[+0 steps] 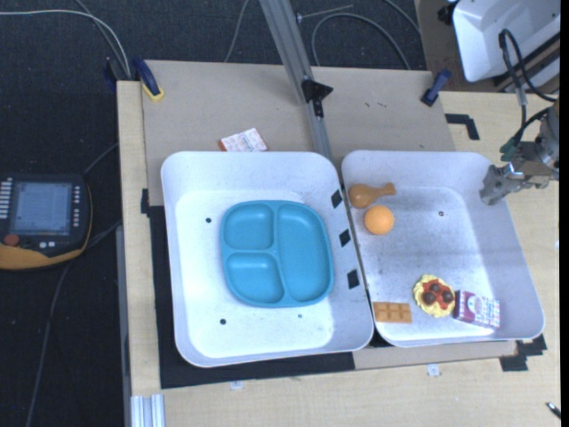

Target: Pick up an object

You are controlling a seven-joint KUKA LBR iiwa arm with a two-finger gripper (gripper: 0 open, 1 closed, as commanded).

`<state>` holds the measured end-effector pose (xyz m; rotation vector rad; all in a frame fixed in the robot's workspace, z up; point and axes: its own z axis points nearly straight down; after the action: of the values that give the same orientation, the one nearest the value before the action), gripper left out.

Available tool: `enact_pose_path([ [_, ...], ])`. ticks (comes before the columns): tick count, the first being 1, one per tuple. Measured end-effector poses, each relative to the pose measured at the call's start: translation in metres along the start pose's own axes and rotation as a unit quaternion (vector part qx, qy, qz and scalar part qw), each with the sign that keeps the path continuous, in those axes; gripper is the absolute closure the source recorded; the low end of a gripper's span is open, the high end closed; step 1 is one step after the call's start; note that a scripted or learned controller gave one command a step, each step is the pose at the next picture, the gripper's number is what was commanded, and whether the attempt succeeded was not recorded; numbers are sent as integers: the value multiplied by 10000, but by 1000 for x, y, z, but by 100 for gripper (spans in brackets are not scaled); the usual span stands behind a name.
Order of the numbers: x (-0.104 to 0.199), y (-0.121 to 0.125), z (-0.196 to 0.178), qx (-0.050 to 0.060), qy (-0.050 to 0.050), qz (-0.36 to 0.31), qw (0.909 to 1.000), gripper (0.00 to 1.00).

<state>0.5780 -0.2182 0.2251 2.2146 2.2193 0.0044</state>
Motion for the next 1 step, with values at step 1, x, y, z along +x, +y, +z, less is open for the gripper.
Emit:
enact_pose_path([
  [1, 56, 2, 9, 39, 30, -21, 10000, 100],
])
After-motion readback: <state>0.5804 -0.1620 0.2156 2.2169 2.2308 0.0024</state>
